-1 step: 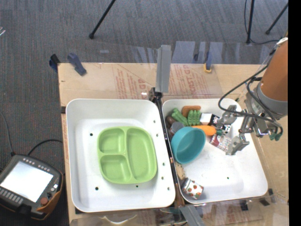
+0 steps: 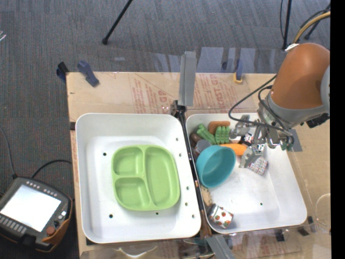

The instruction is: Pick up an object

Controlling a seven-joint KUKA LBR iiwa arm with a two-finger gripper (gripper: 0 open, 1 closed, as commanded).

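While the claw, its state unclear, hovers above, the checkered block lies tilted diagonally.

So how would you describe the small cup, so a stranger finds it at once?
Look in the right bin, at its near left corner. The small cup lies tipped there, apart from the teal bowl. It alone is white with red spots.

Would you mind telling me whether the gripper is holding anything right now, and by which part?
It cannot be told: the gripper hangs just above a small checked object in the right bin, with no grasp clearly visible.
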